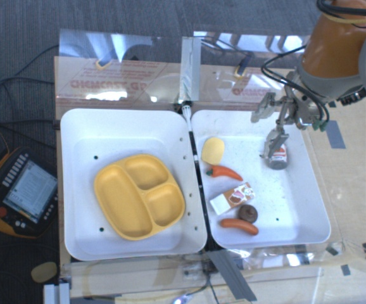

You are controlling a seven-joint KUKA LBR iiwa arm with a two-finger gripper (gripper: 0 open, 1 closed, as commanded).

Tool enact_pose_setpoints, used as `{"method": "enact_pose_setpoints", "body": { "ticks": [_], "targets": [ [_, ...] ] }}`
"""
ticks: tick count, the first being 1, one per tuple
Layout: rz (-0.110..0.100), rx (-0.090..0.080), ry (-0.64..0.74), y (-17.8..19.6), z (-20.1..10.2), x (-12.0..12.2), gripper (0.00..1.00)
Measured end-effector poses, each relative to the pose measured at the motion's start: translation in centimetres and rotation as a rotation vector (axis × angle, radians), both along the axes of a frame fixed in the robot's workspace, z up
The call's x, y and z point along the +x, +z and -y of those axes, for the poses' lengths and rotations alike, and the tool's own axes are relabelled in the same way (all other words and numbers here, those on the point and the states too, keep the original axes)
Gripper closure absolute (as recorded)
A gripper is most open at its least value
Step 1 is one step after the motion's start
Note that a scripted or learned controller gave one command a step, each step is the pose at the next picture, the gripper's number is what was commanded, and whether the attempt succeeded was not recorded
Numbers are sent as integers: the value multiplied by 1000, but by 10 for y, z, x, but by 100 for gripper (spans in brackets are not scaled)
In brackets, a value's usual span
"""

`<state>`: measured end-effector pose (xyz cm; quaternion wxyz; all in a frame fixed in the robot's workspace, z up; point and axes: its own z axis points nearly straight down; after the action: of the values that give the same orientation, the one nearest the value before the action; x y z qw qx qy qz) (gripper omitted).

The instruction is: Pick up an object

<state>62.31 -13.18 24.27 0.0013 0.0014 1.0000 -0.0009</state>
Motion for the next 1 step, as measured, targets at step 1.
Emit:
{"method": "enact_pose_setpoints", "body": {
  "ticks": [1],
  "targets": [
    [-2, 1, -200, -106, 4, -75, 0]
  ]
}}
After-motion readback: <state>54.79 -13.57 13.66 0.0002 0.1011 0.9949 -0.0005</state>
